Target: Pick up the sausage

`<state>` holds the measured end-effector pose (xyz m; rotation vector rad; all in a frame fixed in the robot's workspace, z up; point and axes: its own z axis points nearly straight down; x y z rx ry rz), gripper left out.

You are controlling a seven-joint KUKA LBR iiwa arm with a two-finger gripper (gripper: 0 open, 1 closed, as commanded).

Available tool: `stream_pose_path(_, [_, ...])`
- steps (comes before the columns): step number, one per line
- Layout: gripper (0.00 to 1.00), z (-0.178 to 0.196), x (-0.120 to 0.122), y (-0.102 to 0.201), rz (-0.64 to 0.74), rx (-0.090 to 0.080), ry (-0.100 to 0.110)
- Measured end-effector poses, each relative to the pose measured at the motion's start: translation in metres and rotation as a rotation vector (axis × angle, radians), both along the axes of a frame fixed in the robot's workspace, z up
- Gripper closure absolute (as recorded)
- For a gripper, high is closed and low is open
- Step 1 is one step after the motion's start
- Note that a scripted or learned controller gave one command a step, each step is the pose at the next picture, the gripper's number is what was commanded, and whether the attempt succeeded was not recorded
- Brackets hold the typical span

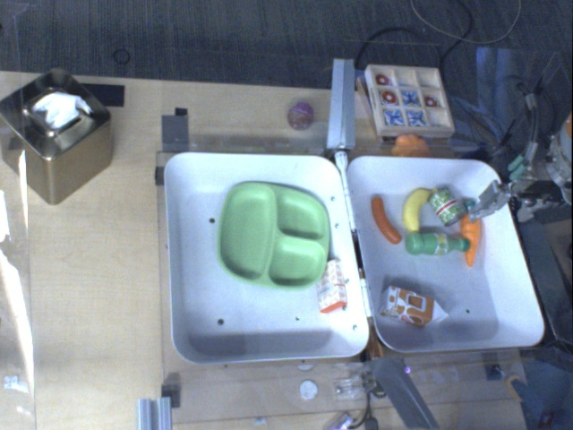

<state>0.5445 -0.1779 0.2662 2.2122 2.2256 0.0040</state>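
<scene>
The left bin [183, 267] holds a green divided plate [273, 232], with a small red-and-white packet [333, 287] lying just beside the plate's near right corner. In the right bin [524, 307] a yellow banana [414, 208], a small can [445, 206], a green bottle [436, 242] on its side and a carrot [471, 237] cluster together (touching or nearly so), while a brown-and-white carton [407, 305] lies apart nearer the front. Beyond the bins sit a tic-tac-toe board [407, 99], a purple ball [301, 115], and a tissue box [55, 137] at far left.
</scene>
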Motion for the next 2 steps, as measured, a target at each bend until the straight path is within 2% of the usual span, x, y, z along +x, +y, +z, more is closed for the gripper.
stream_pose_path(1, [0.0,-0.101,0.004,0.056,0.094,0.0,0.001])
stream_pose_path(2, [0.0,-0.177,0.062,0.086,0.048,0.0,-0.009])
